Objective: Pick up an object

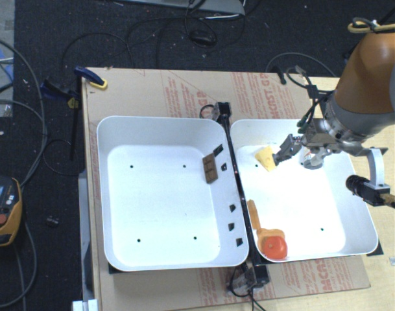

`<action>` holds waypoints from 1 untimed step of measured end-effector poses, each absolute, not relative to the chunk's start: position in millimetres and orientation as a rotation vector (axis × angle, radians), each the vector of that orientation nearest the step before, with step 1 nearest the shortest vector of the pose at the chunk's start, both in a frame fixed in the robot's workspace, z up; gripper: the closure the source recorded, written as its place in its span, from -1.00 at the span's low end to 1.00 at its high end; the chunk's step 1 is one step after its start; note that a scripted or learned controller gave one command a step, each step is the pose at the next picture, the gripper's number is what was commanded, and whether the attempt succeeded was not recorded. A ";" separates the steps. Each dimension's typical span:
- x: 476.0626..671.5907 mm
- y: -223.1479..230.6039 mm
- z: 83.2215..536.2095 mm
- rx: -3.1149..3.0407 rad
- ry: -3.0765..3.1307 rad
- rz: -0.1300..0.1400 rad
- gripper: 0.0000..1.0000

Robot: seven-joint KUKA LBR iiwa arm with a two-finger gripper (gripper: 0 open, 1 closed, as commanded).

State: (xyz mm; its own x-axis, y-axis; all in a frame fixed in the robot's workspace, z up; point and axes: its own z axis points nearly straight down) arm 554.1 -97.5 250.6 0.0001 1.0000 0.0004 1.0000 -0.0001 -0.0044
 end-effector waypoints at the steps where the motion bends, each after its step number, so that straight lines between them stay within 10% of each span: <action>1: 554.9 -97.5 252.4 -2.221 -2.221 0.000 -1.00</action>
